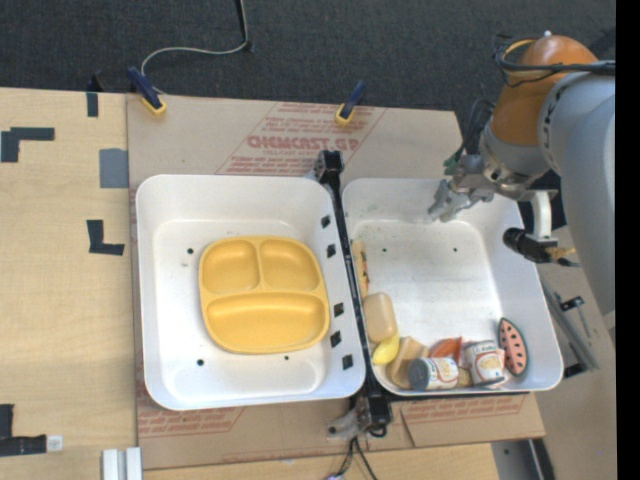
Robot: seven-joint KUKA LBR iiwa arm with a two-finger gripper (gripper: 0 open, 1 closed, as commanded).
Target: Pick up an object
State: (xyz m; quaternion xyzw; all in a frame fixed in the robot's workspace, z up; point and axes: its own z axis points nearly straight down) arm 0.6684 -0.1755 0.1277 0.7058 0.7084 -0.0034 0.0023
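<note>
Small items crowd the right bin's (520, 298) near edge: a beige block (380, 317), yellow lemon (386, 350), two small jars (462, 368), a slice-shaped piece (513, 346).

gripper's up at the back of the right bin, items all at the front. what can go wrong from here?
1. The gripper hovers near the right bin's far wall, far from the items; closing here would likely catch nothing.
2. The items are packed along the near wall: a can, a second can, a yellow piece. A grasp there may nudge neighbours or pinch two.
3. Items against the wall leave little room for the fingers.
</note>
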